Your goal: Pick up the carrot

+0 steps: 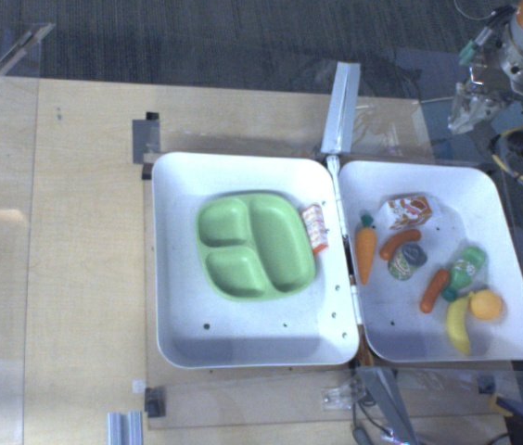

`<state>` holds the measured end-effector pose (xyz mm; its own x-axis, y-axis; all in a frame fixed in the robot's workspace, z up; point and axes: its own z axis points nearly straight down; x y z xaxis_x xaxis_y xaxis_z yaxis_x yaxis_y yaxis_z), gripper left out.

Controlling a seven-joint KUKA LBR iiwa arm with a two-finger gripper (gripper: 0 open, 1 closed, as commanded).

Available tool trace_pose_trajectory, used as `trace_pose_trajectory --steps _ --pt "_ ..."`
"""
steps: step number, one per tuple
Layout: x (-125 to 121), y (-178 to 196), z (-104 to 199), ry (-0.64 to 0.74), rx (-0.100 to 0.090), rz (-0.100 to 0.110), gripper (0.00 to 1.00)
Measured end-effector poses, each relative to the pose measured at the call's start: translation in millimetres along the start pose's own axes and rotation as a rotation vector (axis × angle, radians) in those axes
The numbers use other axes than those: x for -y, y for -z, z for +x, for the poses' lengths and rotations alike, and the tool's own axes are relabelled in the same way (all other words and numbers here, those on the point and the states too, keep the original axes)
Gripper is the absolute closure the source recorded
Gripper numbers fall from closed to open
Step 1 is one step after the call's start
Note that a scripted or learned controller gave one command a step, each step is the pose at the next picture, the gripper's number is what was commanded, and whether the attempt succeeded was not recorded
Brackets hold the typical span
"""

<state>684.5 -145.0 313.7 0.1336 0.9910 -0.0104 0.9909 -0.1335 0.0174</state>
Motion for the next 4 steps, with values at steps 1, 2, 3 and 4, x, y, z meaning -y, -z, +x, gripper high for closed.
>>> trace_pose_trajectory --steps 1,2,3,4 --pt "-2.1 9.5 1.3 0.007 0.002 -0.003 1.0" --pt "-4.3 19.2 2.6 0.014 0.004 -0.006 1.0" --pt "-6.4 28.6 3.8 0.021 0.006 -0.008 1.0" --pt "-8.6 38.4 5.0 0.027 0.007 -0.011 1.0"
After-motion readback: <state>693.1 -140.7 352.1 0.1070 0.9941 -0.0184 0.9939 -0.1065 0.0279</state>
